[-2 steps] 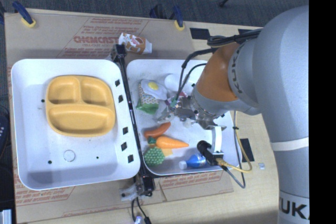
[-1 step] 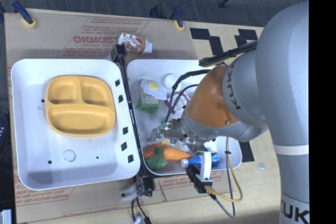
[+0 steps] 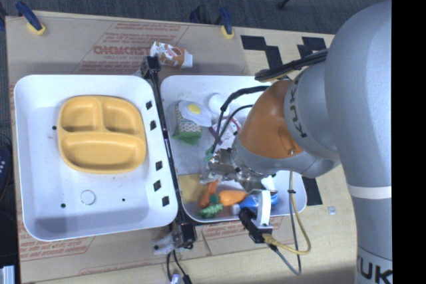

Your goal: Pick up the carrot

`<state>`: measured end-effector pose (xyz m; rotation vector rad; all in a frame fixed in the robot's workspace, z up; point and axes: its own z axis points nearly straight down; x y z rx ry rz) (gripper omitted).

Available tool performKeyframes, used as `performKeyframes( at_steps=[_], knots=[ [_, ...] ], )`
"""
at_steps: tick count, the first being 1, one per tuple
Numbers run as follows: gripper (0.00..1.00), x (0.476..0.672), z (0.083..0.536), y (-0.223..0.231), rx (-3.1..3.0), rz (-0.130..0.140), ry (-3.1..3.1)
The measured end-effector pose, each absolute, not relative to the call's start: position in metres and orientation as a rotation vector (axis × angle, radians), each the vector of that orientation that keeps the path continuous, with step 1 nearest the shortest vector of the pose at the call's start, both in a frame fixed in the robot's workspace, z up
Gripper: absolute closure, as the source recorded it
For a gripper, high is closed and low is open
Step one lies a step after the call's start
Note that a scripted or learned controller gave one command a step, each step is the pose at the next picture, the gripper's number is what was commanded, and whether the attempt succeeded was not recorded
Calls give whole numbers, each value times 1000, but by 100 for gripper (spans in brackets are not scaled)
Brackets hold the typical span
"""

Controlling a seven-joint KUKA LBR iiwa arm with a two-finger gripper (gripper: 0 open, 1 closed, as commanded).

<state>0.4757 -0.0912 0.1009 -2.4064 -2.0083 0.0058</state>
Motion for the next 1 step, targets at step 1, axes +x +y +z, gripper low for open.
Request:
performKeyframes(
  at_steps=[1],
  knots=[
    [100,479,92,-116,-2017,0,-2403]
  ],
)
